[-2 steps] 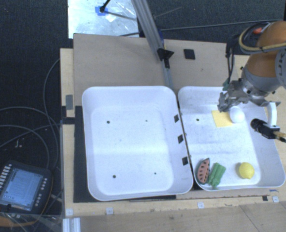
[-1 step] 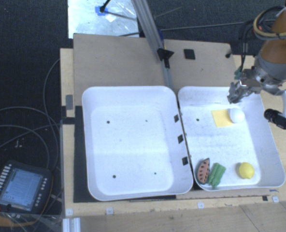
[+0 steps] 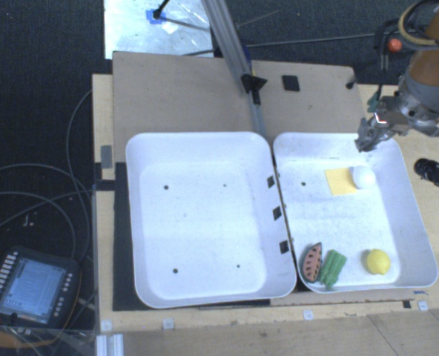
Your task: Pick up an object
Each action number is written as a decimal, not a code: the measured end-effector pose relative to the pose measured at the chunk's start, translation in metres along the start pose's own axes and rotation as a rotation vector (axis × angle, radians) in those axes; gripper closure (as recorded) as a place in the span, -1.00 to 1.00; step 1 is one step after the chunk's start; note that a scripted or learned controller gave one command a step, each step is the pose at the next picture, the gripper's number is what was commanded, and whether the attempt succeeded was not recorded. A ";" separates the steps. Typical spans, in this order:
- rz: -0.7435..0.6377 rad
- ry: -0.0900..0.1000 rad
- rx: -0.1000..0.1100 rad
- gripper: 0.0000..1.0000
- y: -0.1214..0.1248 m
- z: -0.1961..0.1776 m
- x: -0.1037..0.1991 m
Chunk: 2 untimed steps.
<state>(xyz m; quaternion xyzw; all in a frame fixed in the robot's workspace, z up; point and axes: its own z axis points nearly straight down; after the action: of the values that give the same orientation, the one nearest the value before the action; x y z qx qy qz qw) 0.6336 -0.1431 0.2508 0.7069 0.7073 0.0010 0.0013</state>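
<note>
Approach step: the tool (image 3: 368,141) is hovering over the right bin's (image 3: 397,221) far rim, nothing in it, finger state unclear. The white ball (image 3: 362,176) is sitting just below it, touching the yellow pad (image 3: 340,182). Next: descending onto it.

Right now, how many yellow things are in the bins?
2. A flat yellow square lies near the far end of the right white bin, touching a white ball. A round yellow lemon sits at that bin's near right corner. Nothing seems hidden.
</note>
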 end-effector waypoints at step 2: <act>-0.004 0.002 0.002 1.00 -0.002 0.005 0.108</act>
<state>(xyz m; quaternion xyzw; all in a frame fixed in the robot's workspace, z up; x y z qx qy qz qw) 0.6317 -0.0354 0.2461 0.7055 0.7087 0.0008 0.0001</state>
